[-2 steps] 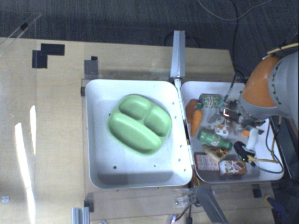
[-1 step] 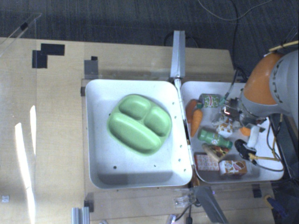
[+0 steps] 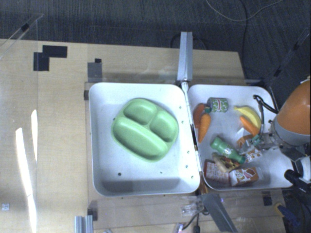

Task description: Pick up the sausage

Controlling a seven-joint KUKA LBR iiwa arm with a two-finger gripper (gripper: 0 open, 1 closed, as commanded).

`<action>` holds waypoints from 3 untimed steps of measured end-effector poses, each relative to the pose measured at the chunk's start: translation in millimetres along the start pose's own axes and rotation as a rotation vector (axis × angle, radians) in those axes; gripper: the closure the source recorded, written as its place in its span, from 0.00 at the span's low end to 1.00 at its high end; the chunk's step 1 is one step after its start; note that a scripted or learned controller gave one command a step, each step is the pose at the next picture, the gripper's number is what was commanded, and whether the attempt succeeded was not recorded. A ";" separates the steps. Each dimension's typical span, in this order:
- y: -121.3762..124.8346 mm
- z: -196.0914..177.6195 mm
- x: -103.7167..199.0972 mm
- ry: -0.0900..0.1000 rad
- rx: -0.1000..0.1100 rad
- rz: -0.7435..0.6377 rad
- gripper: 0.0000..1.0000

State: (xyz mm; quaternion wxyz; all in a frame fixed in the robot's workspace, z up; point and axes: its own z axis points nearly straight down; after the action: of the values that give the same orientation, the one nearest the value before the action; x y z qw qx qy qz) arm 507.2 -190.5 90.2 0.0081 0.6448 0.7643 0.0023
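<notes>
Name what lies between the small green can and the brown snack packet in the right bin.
A green plastic bottle, lying on its side, sits between the small green can and the brown snack packet, in the camera view.

Bench point(image 3: 58, 144) is light wood, with two white bins side by side on it — left bin point(image 3: 104, 178), right bin point(image 3: 272, 178), edges touching. A grey metal post point(image 3: 184, 57) sits at the back between them. Black tape marks point(image 3: 46, 56) at far left — a clear panel point(image 3: 19, 130) stands along that side.
</notes>
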 end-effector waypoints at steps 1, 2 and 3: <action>0.3 0.4 0.8 0.001 0.000 -0.001 0.00; 40.4 0.3 75.9 0.006 -0.002 0.031 0.00; 77.8 0.7 89.4 0.002 0.002 0.090 0.00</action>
State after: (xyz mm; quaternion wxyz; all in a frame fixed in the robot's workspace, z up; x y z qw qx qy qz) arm 568.8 -89.3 89.8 0.0066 0.6784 0.7347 0.0026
